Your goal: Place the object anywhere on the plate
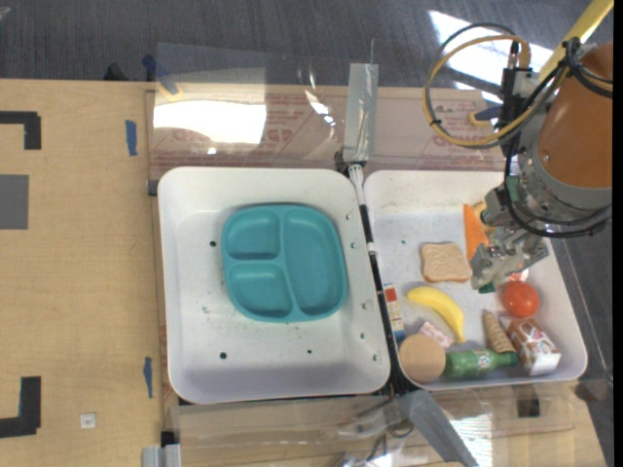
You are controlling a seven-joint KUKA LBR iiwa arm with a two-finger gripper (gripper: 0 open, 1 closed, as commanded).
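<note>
At the near edge of the right bin (569, 358) lay a green bottle (481, 362) on its side, with a round tan bun (422, 356) to its left and a small white carton (536, 347) to its right. Just behind them sat a cone-like pastry (497, 332), a banana (437, 307) and a red tomato (521, 299). Farther back, a slice of toast (445, 262) lay flat, and an orange carrot (473, 230) stood beyond it toward the far wall. The hand (498, 267) hovered low between the toast and the tomato; at that angle I could not tell how its fingers stood, and nothing showed clearly between them. In the left bin (185, 290), well apart from all the food, the teal plate (285, 262) sat with its three compartments bare. The worktop (73, 261) stretched away to the left.
</note>
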